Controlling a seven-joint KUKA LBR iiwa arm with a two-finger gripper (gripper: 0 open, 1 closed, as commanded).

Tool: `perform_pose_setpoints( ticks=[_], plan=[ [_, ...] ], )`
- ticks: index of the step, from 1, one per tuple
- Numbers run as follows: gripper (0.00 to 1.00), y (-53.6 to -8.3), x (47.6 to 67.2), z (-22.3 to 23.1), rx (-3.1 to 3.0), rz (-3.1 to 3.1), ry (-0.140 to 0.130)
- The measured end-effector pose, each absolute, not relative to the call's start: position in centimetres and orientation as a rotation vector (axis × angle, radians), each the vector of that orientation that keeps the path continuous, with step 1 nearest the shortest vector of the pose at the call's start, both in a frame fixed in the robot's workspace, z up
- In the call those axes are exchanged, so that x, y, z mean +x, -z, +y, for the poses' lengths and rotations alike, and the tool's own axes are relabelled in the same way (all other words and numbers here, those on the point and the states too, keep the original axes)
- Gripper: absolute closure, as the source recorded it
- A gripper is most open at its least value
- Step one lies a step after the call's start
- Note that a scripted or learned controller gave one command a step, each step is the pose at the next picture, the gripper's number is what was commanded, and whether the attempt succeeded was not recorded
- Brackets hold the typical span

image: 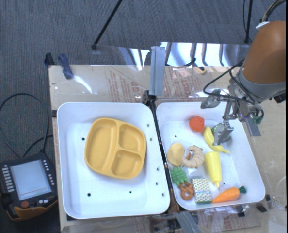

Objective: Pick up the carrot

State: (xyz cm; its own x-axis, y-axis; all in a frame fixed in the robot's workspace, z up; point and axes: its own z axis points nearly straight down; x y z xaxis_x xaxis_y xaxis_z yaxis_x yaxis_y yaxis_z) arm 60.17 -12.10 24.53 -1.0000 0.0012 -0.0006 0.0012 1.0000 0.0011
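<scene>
Robot arm (263, 57), grey w/ orange band, reaches in from the right over the right bin (248, 149); its upper part is cut off at the frame edge. The hand (222, 132) hangs low over the bin's far-right area, just beside a yellow banana (210, 139), part of which it covers. Can't tell how far the hand is open from this angle, and nothing is seen gripped in it. The carrot (227, 194), orange w/ green tip, lies at the near edge of the same bin, well apart from the hand, next to a small printed box (201, 190). Also in the bin: red tomato (197, 124), yellow bottle (213, 167), pretzel (186, 191), green item (179, 175) too small to make out. Left bin (71, 193) holds a yellow divided plate (116, 147). A control pendant (26, 181) sits left of the desk (76, 84), partly cut off at the left edge of the frame.
</scene>
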Motion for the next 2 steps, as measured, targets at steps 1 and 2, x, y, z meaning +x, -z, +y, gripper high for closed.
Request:
perform_pose_setpoints(
  ticks=[1, 2],
  plan=[
    [0.00, -18.5, 54.6, -5.0, 0.015, 3.147, -0.004],
    [0.00, -21.1, 52.4, -14.7, 0.097, 3.139, 0.000]
  ],
)
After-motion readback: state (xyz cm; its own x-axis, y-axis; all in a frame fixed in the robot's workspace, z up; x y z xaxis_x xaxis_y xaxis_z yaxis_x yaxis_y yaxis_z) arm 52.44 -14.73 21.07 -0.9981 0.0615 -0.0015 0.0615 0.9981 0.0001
